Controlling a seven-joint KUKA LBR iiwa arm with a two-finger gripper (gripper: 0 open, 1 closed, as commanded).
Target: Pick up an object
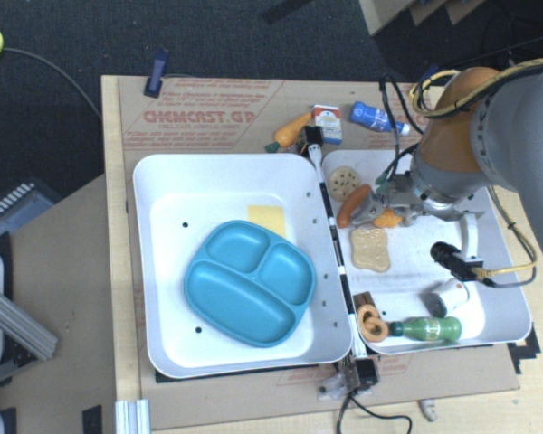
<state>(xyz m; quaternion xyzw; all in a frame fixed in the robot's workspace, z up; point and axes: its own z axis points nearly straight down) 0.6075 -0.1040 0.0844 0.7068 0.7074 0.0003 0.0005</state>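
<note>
My gripper [385, 208] is low over the upper left part of the right bin [502, 269], beside a reddish sausage [353, 203]. A small orange piece [388, 218] lies right under it; whether it is held is unclear. Just below sits a tan bread slice [371, 250]. A round cookie [344, 182] lies near the bin's top left corner. A green bottle [427, 330] lies on its side along the front wall, with a ring-shaped pastry [373, 324] to its left and a small grey-white cup [442, 298] above it.
The left bin [154, 206] holds a blue divided plate [249, 281] and a yellow cheese slice [266, 217]. Behind the bins, on the cardboard, lie a carrot [291, 131], a small carton [327, 123] and a blue bottle [374, 116].
</note>
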